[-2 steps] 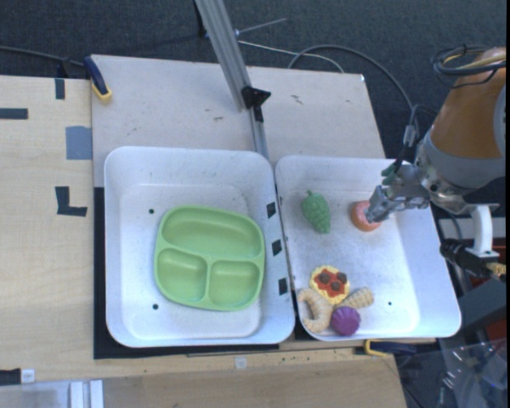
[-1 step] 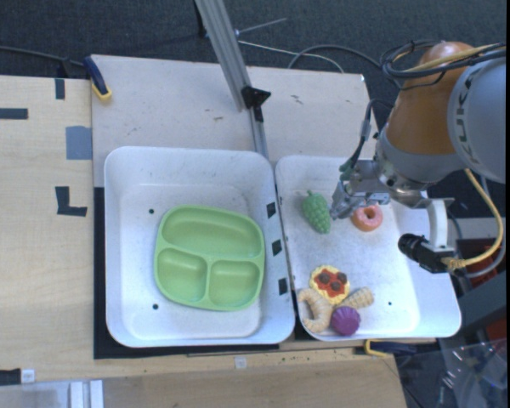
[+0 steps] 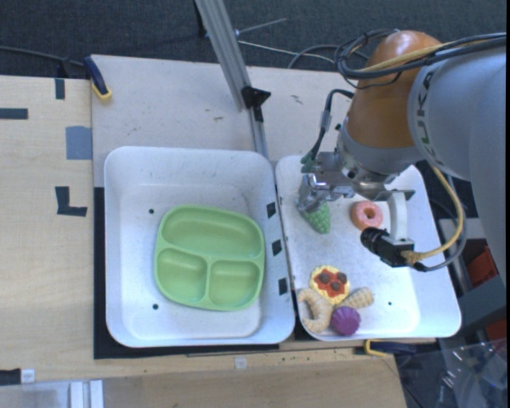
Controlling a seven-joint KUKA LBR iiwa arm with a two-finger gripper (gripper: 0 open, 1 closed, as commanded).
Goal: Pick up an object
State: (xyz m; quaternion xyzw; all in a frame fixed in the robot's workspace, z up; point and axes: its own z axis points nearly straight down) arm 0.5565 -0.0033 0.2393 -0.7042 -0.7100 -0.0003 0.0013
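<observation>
My gripper (image 3: pixel 314 199) hangs low over the upper left part of the right bin (image 3: pixel 433 313). A green knobbly toy food (image 3: pixel 321 220) lies directly at the gripper's tip, partly covered by it. To its right sits a pink donut (image 3: pixel 367 215). Toward the bin's front lie a small pizza piece (image 3: pixel 330 281), a tan pretzel-like piece (image 3: pixel 314 311), a purple round piece (image 3: pixel 345 320) and a small tan piece (image 3: pixel 360 297). The arm's bulk hides the bin's back right part.
The left bin (image 3: pixel 127 185) holds a green divided plate (image 3: pixel 210 257). A slanted metal pole (image 3: pixel 229 49) rises behind the bins. A black cable fitting (image 3: pixel 387 246) hangs off the arm over the right bin's middle.
</observation>
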